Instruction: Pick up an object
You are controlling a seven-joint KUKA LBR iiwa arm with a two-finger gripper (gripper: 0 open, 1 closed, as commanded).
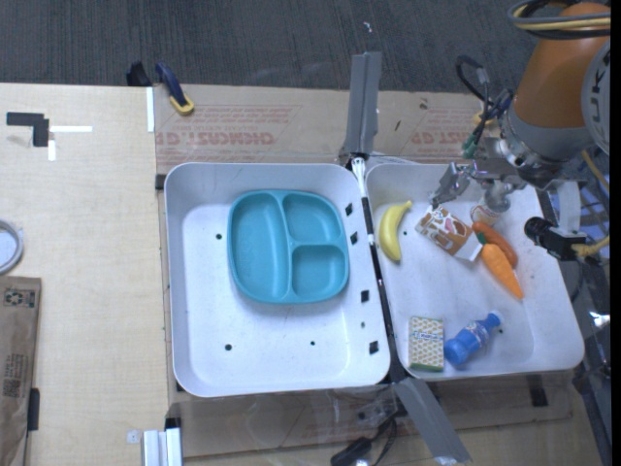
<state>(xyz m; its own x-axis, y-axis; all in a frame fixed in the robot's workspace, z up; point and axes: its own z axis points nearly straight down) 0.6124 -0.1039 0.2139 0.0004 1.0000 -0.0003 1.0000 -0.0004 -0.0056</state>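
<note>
My gripper (474, 190) hangs over the back of the right bin (548, 355), open, with nothing between its fingers. Just below it lies a small white and brown carton (448, 233), not touched. An orange carrot (500, 260) lies to the carton's right, and a yellow banana (391, 229) lies to its left by the bin's left wall. Near the front of the same bin are a blue bottle (473, 340) and a small pale green packet (426, 344).
The left bin (189, 357) holds a teal divided plate (288, 247). A grey divider bar (365, 105) runs between the bins at the back. The orange and grey arm (558, 76) comes in from the upper right, with cables beside it.
</note>
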